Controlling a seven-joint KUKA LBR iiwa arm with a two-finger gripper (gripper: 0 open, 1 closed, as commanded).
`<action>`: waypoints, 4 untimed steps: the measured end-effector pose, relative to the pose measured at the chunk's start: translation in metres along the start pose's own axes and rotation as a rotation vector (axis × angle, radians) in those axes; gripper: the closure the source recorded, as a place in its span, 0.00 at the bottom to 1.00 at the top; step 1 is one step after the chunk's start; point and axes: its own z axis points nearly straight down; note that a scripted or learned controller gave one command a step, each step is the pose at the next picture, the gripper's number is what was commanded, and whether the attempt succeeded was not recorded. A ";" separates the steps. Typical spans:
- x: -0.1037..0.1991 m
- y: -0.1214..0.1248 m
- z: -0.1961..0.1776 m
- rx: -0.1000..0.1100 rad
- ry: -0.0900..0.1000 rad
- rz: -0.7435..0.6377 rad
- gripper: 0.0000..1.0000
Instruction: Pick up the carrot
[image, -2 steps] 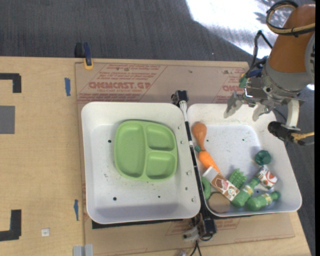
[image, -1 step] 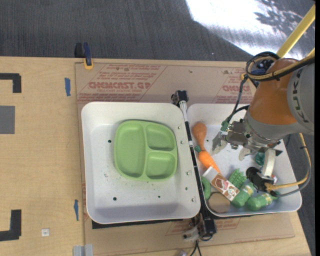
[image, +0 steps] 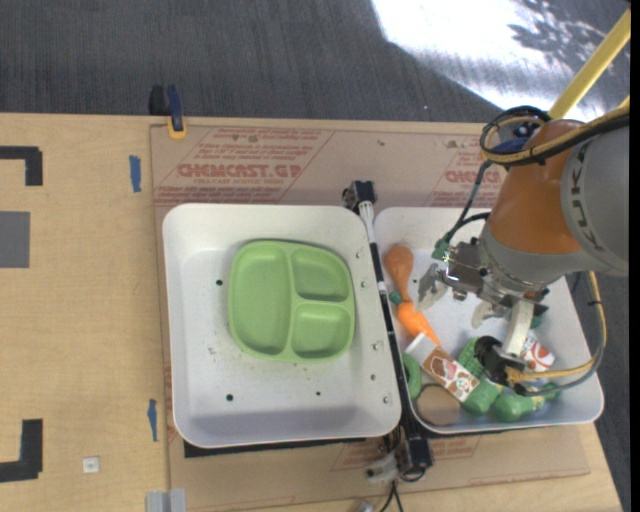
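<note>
From the camera above, my fingers (image: 457, 300) hang over the middle of the right bin (image: 590, 405). They are spread apart with nothing between them, and bare white floor shows in the gap. The carrot (image: 414, 320) lies just left of them, close to the bin's left wall. It is a small bright orange cone lying flat, with its thick end and a bit of green toward the far side and its tip pointing near and to the right. Just beyond it on the far side is a paler orange oval piece (image: 399, 262), which I must not mistake for it. On its near side a brown packet (image: 448, 372) sits close to the tip, with green toys (image: 492, 397) further right. I judge the carrot to be a light, stiff plastic toy, smooth and rounded, so it may roll or squirt out of a loose pinch. I would take it across the thick half, fingers closing square to its length, keeping clear of the wall. The left bin (image: 182, 300) on the surface (image: 80, 300) holds a green plate (image: 292, 300), well apart from all this.
</note>
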 end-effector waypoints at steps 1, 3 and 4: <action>-0.033 0.012 0.065 -0.003 0.000 0.014 0.00; -0.068 -0.016 0.094 -0.017 0.009 0.436 0.00; -0.069 -0.014 0.083 -0.022 0.010 0.438 1.00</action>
